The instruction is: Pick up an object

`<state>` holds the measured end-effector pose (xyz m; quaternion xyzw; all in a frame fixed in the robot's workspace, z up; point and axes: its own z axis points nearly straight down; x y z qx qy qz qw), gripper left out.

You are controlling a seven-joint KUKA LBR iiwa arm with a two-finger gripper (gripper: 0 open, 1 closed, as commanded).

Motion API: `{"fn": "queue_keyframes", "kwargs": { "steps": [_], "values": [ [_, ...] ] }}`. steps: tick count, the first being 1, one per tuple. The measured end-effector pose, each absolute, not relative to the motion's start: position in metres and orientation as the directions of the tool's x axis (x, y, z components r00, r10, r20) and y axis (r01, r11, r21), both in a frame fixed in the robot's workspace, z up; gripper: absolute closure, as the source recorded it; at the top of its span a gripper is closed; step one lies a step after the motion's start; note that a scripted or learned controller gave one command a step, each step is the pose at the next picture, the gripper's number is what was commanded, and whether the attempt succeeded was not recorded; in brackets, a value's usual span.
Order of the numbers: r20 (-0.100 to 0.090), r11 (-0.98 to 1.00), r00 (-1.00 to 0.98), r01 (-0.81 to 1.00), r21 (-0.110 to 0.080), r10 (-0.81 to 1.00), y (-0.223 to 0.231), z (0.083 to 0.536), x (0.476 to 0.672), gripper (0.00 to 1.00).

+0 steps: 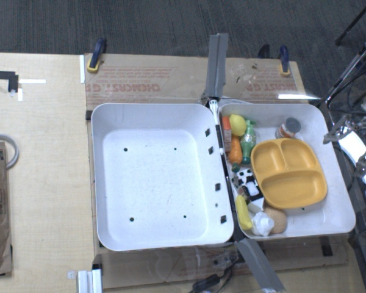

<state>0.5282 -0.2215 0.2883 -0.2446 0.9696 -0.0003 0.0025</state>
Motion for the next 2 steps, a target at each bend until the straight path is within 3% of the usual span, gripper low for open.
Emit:
{"fn": "queue_keyframes", "kwargs": {
  "steps": [1,2],
  "values": [
    [-0.002,0.776,-0.776,-0.631,0.0,-0.631,-0.221,0.242,0.487,0.0],
    [-0.004,0.692,-0.692,-0.722,-0.003,-0.722,-0.221,0.348,0.513,0.0]
  ]
}}
